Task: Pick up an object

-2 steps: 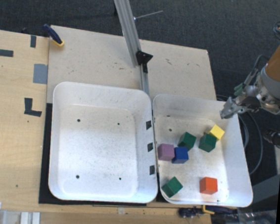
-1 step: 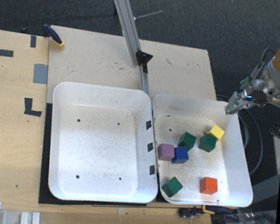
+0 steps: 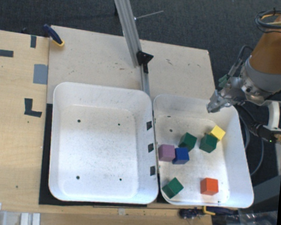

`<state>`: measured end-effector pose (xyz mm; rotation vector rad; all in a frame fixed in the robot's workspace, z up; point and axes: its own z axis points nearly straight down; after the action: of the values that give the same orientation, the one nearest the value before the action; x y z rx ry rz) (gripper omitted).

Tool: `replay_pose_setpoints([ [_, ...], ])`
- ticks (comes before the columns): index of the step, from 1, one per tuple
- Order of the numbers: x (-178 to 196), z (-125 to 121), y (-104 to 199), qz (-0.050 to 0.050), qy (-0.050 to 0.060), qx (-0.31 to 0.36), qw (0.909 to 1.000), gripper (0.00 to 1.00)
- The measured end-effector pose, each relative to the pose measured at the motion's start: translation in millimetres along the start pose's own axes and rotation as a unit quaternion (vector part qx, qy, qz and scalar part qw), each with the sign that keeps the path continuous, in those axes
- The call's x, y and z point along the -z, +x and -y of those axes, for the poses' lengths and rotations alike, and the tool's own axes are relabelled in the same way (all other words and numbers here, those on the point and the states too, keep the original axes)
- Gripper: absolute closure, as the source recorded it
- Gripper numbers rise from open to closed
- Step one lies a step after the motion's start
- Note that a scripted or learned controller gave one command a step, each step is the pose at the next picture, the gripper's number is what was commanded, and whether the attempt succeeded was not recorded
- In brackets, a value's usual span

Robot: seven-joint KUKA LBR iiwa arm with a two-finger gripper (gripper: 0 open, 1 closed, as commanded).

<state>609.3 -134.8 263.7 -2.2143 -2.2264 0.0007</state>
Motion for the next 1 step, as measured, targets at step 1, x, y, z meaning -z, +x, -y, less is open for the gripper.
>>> replay_pose_setpoints([
  [1, -7.2, -5.1, 44.7, 0.0, 0.0, 0.0, 1.0, 1.0],
])
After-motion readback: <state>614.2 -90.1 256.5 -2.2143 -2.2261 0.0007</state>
